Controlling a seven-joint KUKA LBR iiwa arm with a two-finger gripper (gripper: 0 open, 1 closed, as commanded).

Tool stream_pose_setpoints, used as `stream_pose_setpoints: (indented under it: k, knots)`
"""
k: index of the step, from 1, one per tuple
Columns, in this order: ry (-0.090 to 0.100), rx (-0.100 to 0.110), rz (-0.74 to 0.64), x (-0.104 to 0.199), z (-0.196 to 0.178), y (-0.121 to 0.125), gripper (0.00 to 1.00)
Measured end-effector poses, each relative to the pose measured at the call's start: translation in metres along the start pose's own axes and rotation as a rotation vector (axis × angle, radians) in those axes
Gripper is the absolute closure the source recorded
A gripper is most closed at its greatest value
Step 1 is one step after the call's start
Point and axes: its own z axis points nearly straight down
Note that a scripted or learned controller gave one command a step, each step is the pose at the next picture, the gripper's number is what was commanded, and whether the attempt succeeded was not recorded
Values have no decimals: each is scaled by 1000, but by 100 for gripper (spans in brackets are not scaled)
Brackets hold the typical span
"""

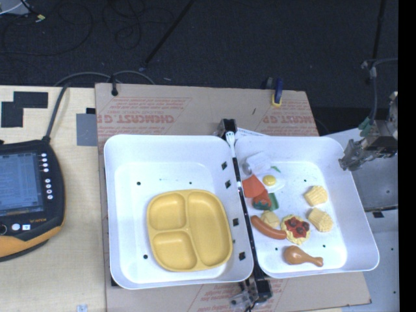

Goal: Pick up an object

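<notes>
Resting side by side on a cardboard sheet (195,112) on the worktop (39,96), the left bin (123,174) and the right bin (351,239) meet along a central seam fitted with black clips. The left bin holds a yellow divided plate (188,229), which lies toward the bin's near right corner with its three compartments facing up. The right bin holds the candidate objects, grouped in its left and middle portions: a clear plastic piece (259,162) near the far left corner, a fried egg (270,181) just beside it, a red wedge (253,188) against the left wall, a green piece (264,202) touching the wedge's near side, a sausage (266,227) lying along the left wall, a small pizza (296,228) touching the sausage's right end, two corn pieces (316,195) (320,220) toward the middle, well apart from the right wall, and a chicken drumstick (301,257) near the near edge. The hand (364,149) is located above the far right corner of the right bin, outside the group of objects and touching none of them. Whether it is spread or pressed together cannot be told at this scale. A teach pendant (26,194) lies at the left edge of the worktop, and a blue-and-yellow clamp (277,91) sits at the far edge of the cardboard sheet.
</notes>
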Motion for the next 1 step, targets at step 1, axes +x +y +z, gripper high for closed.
stream_pose_setpoints:
  k: [1]
  knots:
    - [3, 2, -9, 106, -40, 55, 100]
